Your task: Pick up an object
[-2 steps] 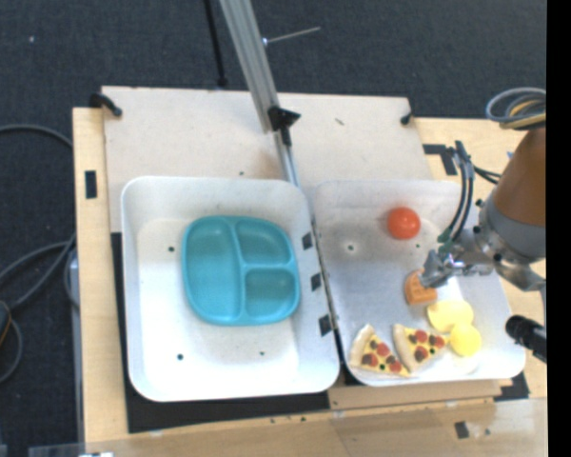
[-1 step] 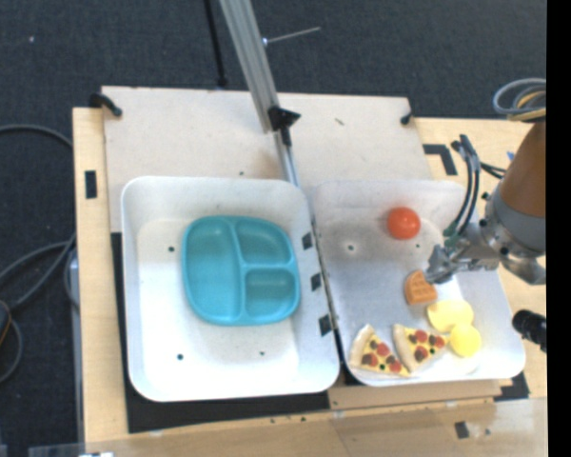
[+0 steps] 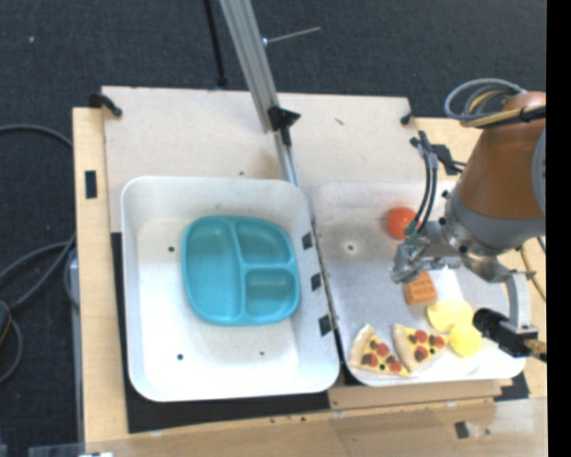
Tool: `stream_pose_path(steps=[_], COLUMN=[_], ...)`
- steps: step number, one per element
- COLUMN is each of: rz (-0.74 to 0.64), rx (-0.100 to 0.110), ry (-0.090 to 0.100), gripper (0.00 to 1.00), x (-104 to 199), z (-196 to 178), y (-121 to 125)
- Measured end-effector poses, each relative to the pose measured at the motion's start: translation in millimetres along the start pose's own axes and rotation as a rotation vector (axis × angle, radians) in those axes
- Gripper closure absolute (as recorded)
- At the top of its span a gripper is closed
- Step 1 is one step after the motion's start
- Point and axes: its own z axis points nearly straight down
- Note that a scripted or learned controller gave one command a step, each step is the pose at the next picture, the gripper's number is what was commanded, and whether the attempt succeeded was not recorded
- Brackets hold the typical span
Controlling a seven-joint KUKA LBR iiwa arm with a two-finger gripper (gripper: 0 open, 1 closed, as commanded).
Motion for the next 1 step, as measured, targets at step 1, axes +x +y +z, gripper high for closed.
stream_pose_path(steps=[1], rz=[0.0], rx=[0.002], ry=[0.0], gripper=[1.0], x=[47.5], z=[9.5], y=[13.0])
